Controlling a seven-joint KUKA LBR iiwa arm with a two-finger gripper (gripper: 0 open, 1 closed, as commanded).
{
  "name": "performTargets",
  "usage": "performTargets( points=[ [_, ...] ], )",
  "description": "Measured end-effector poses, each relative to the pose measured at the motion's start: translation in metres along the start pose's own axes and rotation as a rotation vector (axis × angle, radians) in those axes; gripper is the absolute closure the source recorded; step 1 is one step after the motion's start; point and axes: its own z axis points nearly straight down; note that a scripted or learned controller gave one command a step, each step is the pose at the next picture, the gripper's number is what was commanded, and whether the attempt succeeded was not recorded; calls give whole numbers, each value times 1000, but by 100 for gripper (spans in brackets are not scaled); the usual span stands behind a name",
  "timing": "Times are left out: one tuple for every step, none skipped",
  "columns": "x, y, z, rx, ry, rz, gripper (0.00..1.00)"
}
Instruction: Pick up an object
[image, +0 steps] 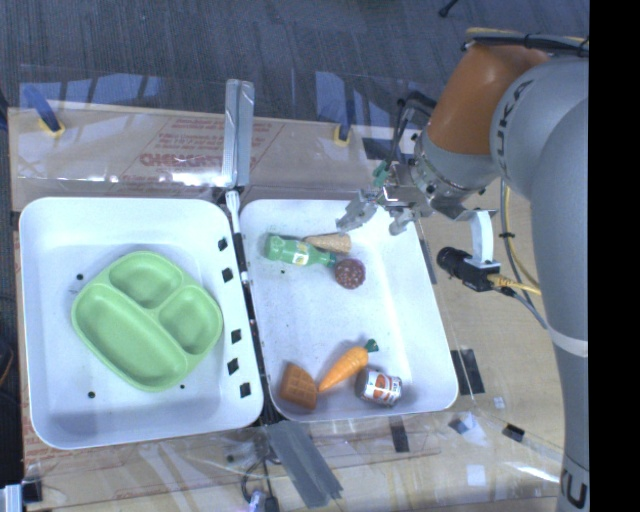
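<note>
Gripper hovers with jaws spread, holding nothing, over the right bin far edge (likely lining up) near the green bottle, 1 candidate.

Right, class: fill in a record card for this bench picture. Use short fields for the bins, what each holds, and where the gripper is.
left bin: holds a green divided plate
right bin: holds the food toys
far end: green bottle, cone-shaped tan piece, dark red round piece
near end: brown bread piece, carrot, small can
gripper: open, over the right bin's far edge, holding nothing
</note>
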Motion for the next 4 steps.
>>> performTargets(
  points=[
    [3, 17, 110, 1, -1, -28, 0],
    [13, 7, 147, -1, 0, -133, 0],
    [7, 31, 149, 26, 8, -125, 0],
    [7, 31, 142, 24, 5, -134, 100]
  ],
)
